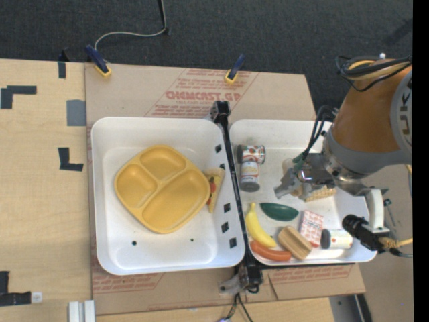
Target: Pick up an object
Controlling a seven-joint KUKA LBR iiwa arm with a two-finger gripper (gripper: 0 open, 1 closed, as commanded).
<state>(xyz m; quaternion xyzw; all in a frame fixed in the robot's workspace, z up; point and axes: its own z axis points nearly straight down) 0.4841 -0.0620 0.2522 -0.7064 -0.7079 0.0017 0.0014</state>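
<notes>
Where the left bin point(107, 200) takes up the middle of the bench, a yellow divided plate point(163, 188) with three compartments lies across its centre, and a small yellow-and-red item point(214, 183) sits wedged at the plate's 3 o'clock edge against the bin wall. In the right bin point(281, 129), just past the black divider point(228, 173), two small cans point(251, 165) lie at about 10 o'clock. A banana point(258, 227) curves down the bin's 7 o'clock side, with an orange-red sausage shape point(270, 252) at the banana's 5 o'clock tip. A dark green oval point(279, 211) lies near the bin's centre, and a tan bun-like piece point(295, 242) rests at its 6 o'clock. The gripper point(297, 180) hangs over the bin at the green oval's 1 o'clock; whether it is closed or apart cannot be told. Directly at the gripper's 4 o'clock, touching or just beside it, lies a tan wafer-like piece point(322, 193): pale brown, flat, elongated and finely textured, partly covered by the wrist. A red-and-white packet point(310, 225) sits at the wafer's 6 o'clock, and a white tube point(335, 239) lies at the packet's 4 o'clock. The grey arm point(369, 126) with its orange band fills the 3 o'clock side.
</notes>
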